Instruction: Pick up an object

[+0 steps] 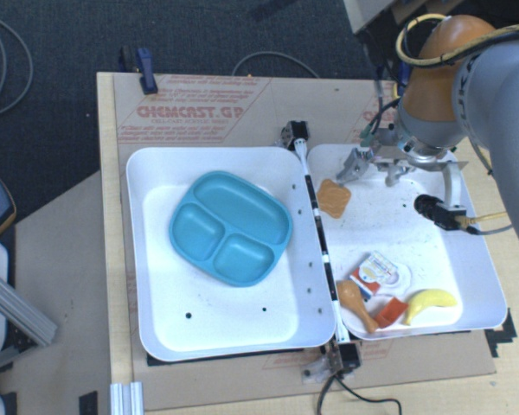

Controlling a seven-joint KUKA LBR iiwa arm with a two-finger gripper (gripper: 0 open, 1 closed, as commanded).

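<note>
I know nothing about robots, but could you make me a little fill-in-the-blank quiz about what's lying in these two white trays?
1. The blue plastic divided plate lies in the ____ shallow white bin as the camera sees it.
2. That plate has ____ compartments.
3. The yellow toy banana lies near the right bin's ____ corner.
4. The tan bread-like piece lies beside the ____ between the bins, below the arm's tool.

Missing words: left; three; lower right; divider

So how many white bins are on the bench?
2, side by side. The left bin holds a blue plate. The right bin holds the small toys, with the arm's hand above it.
</note>
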